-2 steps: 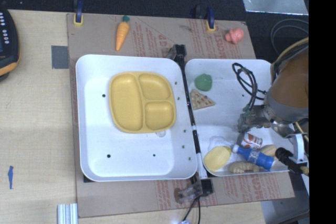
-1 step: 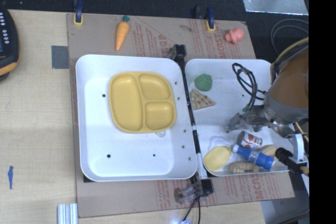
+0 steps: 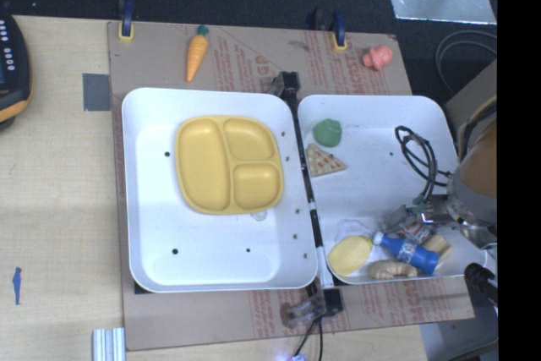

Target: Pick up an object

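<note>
Bottle [image 3: 408,253], blue and small, lies in the right bin's [image 3: 372,110] near corner under my gripper [image 3: 420,217], looking light, stiff and slick, best pinched across its middle; my grip's state I cannot tell.

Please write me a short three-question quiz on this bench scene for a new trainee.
1. True or false: the yellow divided plate lies in the left bin.
2. Which item lies outside both bins, on the cardboard behind them? A) the green ball B) the toy carrot C) the blue bottle
3. Fill in: the wedge-shaped tan piece lies just in front of the ______ in the right bin.

Key: 1 true; 2 B; 3 green ball. The gripper is low over the clutter at the right bin's near right corner, close to the blue bottle.
</note>
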You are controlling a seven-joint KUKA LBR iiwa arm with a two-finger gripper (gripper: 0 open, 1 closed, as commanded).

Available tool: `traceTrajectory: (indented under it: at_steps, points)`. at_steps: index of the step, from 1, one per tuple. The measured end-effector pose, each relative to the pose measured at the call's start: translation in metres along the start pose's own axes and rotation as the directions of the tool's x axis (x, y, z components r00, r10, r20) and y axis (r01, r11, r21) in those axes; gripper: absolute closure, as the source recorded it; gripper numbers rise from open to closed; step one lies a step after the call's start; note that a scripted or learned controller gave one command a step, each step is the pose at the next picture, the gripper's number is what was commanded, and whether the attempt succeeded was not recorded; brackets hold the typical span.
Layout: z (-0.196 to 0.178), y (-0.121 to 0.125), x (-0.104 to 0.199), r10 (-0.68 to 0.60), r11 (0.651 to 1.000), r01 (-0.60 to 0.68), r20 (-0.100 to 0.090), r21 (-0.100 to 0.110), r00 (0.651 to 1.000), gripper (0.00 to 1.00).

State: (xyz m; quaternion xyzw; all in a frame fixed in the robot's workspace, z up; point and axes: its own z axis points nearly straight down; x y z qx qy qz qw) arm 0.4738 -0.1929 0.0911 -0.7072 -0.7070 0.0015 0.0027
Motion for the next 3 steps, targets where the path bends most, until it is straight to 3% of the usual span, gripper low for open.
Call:
traceTrajectory:
  at_steps: [1,2,3]
  points:
    - [-0.011,0.003,0.001,-0.005,1.0,0.005,0.002,-0.005,1.0,1.0]
    - [-0.04,0.046,0.091,-0.014,1.0,0.014,0.001,-0.008,1.0,1.0]
    - [-0.105,0.102,0.142,-0.01,1.0,0.01,0.002,-0.011,1.0,1.0]
